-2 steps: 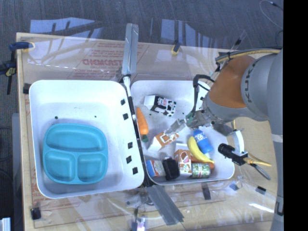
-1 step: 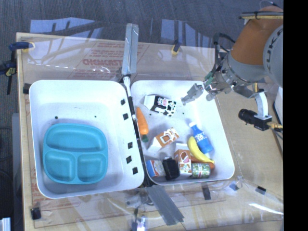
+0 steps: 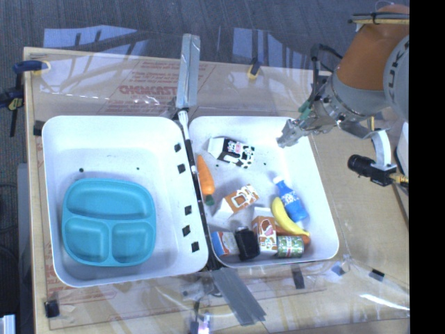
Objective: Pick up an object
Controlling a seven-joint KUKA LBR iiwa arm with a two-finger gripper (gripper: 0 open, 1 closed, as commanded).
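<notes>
**Two bins, one tray, nine small items, gripper at the right bin's far right corner**

The bench [image 3: 83, 82] carries two shallow white bins side by side. The left bin [image 3: 104, 134] holds one thing: a blue three-compartment tray [image 3: 108, 221], lying toward the bin's near left corner. The right bin [image 3: 309, 172] holds everything else, nine small items in all.

One grey arm with an orange band [image 3: 372, 61] reaches in from the right, and its gripper [image 3: 286, 136] hangs over the far right corner of the right bin. Nothing sits between its fingers; whether they stand wide or narrow cannot be told from here.

In the right bin, by size:
- One black-and-white cow-patterned carton [image 3: 233, 152], near the far edge, just left of the gripper and the closest item to it.
- One yellow banana [image 3: 284, 218], by the right wall, toward the near right corner.
- One orange carrot [image 3: 205, 179], lying along the left wall, well apart from the gripper.
- One blue bottle with a white cap [image 3: 290, 200], just beside the banana, below the gripper along the right wall.
- One small brown-and-white carton [image 3: 240, 199], near the bin's middle.
- One brown box [image 3: 265, 232] at the near edge, touching the banana.
- One can [image 3: 290, 248] lying on its side in the near right corner.
- One black block [image 3: 246, 244] at the near edge.
- One small packet with blue and red print [image 3: 224, 242] by the near left corner, touching the black block.
</notes>
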